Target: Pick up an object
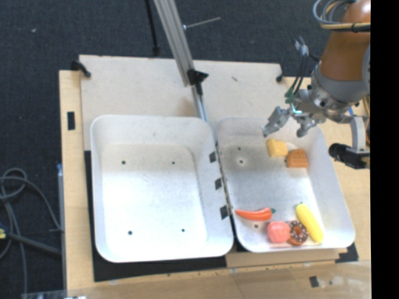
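Arm comes in from the right edge of the camera view, orange band up top, grey wrist below it angled down and leftward. End effector [288, 126] hangs at the wrist's lower left, its two fingers [272, 124] spread apart, pointing down-left, nothing between them.

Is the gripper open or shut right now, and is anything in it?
Open and empty: the gripper hangs over the right bin's far edge with its fingers spread apart, nothing between them.
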`<action>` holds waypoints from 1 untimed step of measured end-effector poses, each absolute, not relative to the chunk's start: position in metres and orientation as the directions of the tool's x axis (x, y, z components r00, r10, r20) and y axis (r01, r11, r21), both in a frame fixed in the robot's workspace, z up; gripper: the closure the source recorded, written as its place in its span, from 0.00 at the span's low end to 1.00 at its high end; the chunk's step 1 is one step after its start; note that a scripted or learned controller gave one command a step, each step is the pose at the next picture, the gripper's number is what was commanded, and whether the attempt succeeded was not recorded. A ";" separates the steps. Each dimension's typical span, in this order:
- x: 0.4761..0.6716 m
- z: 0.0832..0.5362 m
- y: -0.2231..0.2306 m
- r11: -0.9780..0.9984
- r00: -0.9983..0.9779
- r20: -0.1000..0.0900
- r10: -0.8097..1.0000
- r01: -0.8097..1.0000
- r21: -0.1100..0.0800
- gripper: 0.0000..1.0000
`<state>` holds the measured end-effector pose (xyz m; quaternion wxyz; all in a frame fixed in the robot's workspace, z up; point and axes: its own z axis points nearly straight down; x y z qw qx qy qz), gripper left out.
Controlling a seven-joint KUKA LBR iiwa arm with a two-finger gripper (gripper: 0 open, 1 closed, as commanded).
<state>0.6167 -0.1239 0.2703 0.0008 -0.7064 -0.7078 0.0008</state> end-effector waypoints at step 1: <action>0.617 0.273 -0.124 0.002 -0.002 -0.001 1.000 1.000 0.002 0.00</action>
